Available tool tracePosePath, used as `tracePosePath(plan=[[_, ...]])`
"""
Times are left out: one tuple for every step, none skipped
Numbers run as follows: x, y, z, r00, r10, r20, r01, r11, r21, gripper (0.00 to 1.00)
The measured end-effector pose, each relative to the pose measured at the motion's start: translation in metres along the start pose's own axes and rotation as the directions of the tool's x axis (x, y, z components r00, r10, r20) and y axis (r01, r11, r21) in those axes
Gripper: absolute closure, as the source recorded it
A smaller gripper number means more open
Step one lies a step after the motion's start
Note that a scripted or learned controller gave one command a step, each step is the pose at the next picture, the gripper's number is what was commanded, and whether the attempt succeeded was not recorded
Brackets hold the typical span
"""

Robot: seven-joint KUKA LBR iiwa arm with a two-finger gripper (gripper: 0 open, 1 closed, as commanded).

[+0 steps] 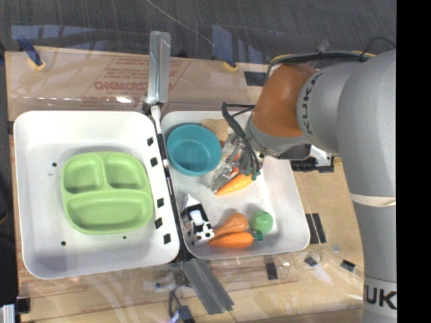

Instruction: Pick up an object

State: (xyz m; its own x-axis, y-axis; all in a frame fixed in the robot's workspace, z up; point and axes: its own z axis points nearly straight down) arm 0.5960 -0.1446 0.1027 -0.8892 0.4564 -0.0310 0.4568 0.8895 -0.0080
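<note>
While set low over the orange carrot [237, 184] in the right bin [284, 195], just beside the blue bowl [193, 149], gripper [231, 169] unreadable as apart or together, could pinch off-centre and squirt that tapered body aside.

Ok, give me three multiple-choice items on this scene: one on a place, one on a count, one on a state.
1. Where does the green divided plate lie?
A. left bin
B. right bin
C. on the bench

2. How many bowls are in the right bin?
A. none
B. one
C. three

3. The teal bowl stands
A. upside down
B. on its side
C. upright, mouth up

Key: 1 A, the plate lies alone in the left bin. 2 B, a single teal bowl stands near the gripper. 3 C, its hollow inside faces the camera.
</note>
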Motion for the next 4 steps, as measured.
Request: tracePosePath(plan=[[0.058,0.002,-0.001,0.972,0.235,-0.002,-0.235,0.972,0.004,0.00],[0.000,0.015,0.003,0.902,0.432,-0.029,-0.431,0.902,0.009,0.00],[0.015,0.030,0.003,0.479,0.878,-0.018,-0.877,0.479,0.019,0.00],[0.084,-0.002,-0.001,0.470,0.882,-0.020,-0.882,0.470,0.012,0.00]])
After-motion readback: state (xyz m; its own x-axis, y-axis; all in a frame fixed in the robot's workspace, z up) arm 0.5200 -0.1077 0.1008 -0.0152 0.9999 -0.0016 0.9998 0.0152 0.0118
